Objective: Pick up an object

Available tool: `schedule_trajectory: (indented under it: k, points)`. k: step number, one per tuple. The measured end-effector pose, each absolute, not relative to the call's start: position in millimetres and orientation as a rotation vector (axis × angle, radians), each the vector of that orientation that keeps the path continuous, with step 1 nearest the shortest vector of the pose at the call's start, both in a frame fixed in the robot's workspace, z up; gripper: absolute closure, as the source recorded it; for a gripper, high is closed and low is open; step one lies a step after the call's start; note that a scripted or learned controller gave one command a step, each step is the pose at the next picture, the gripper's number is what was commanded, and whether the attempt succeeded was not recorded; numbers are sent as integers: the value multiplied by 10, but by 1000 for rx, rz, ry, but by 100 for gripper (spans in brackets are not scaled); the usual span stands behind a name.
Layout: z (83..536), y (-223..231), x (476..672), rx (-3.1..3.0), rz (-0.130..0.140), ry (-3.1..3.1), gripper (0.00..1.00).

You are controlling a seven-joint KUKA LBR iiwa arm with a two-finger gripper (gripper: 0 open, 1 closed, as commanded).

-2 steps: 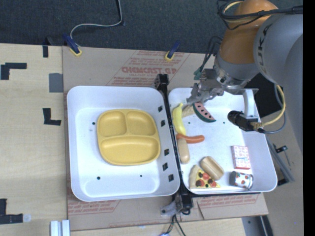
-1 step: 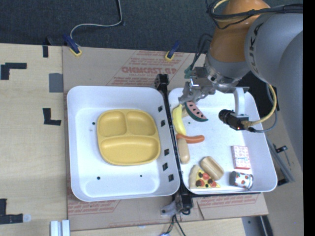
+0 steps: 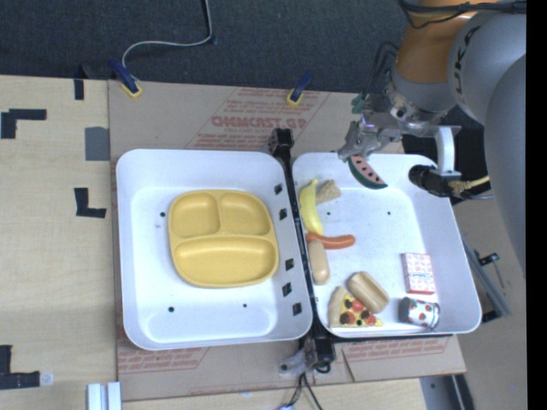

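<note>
Gripper point(image 3: 363, 149) pinching a watermelon slice point(image 3: 369, 172) over the right bin's point(image 3: 453, 237) far edge.
Two bins: the left bin point(image 3: 141, 229) holds one yellow tray point(image 3: 224, 237); the right holds one each of banana point(image 3: 309, 210), hotdog bun point(image 3: 367, 289), pizza slice point(image 3: 349, 309), can point(image 3: 420, 313), pink box point(image 3: 418, 272), and two sausages point(image 3: 330, 241).

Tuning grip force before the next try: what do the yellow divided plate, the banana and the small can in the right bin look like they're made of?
Yellow divided plate: probably moulded plastic, matte with a soft sheen and rounded compartment ridges.
Banana: likely toy plastic, uniform yellow and smooth.
Small can: looks like metal or metallised plastic, with a shiny silvery end; too small to be sure.
</note>
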State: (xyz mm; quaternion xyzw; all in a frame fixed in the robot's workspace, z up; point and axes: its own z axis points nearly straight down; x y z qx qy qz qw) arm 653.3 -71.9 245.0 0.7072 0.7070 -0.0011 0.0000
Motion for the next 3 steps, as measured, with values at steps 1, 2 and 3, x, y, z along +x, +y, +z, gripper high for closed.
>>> schedule_trajectory:
  k: [1,2,3]
  points:
    - [2489,1,6670,2219,-1,2225,100]
    - [1831,451,5645,2221,-5,2227,100]
    - [1838,-93,6016,2221,-3,2222,100]
